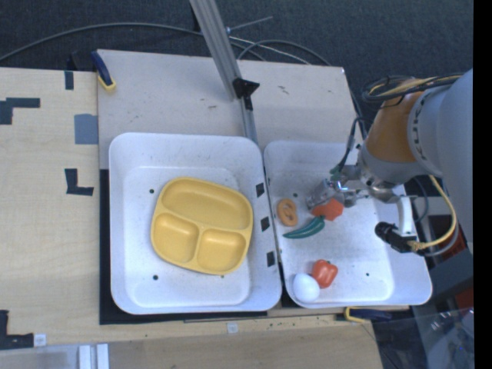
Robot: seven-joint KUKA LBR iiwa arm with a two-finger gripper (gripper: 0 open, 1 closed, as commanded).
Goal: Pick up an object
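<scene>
1. The grey arm with its orange band [393, 133] reaches in from the right and bends down over the right-hand shallow white bin [384, 287].
2. Its two-finger gripper [327, 204] sits low in that bin, near the bin's upper middle, right at a small red-orange rounded toy piece [333, 210].
3. Whether the pincer is spread or pinching cannot be told from this view; the red-orange piece lies against the gripper's tip, but the metal parts blur together there.
4. A dark green curved toy chilli pepper [305, 228] lies just below and left of the gripper, touching or almost touching the red-orange piece.
5. A small orange-brown oval toy slice [287, 212] lies just left of the chilli, near the bin's left wall.
6. Near the bin's lower edge rest a red toy bell pepper [324, 272] and, touching it on the left, a white egg-shaped toy [306, 287].
7. The left-hand shallow white bin [131, 160] holds a yellow plastic plate with three compartments [201, 225], lying flat and turned slightly askew.
</scene>
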